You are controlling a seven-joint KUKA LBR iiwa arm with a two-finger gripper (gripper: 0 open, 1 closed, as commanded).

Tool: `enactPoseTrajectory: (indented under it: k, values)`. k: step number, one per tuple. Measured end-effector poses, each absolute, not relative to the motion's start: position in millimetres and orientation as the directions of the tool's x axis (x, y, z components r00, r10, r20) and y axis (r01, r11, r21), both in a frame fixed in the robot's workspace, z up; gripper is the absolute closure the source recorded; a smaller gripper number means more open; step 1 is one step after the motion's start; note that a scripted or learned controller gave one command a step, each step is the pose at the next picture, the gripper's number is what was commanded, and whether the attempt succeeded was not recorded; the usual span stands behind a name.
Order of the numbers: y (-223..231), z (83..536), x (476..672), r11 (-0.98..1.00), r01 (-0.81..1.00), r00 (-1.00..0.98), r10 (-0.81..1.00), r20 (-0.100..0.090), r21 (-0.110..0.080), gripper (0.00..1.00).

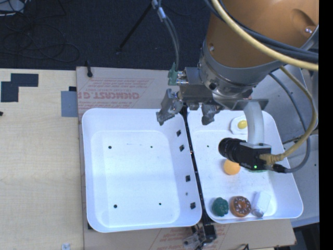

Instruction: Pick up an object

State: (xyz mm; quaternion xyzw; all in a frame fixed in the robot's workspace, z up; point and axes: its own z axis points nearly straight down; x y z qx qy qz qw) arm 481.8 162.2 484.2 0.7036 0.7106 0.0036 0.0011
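My gripper (pixel 186 113) hangs over the far end of the divider between the two bins, its two grey fingers spread apart with nothing between them. In the right bin (pixel 291 191) lie a fried-egg toy (pixel 240 124) near the far side, an orange ball (pixel 232 167) in the middle, partly behind a black device, and along the near edge a green lumpy object (pixel 220 206), a brown sprinkled donut (pixel 240 206) and a white object (pixel 261 202). All of these lie well to the near right of the gripper.
The left bin (pixel 99 139) sits beside the right one, with a dark divider (pixel 188 160) between them. A black cylindrical device (pixel 244 153) on a white bracket with cables hangs over the right bin. Cardboard lies under the bins.
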Motion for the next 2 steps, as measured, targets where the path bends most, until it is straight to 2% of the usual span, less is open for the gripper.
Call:
enactPoseTrajectory:
  k: [1,2]
  values:
    - [217,507,475.4,0.007,1.000,-0.007,1.000,0.001,-0.001,0.00]
    - [244,526,476.0,0.003,1.000,-0.003,1.000,-0.001,-0.002,0.00]
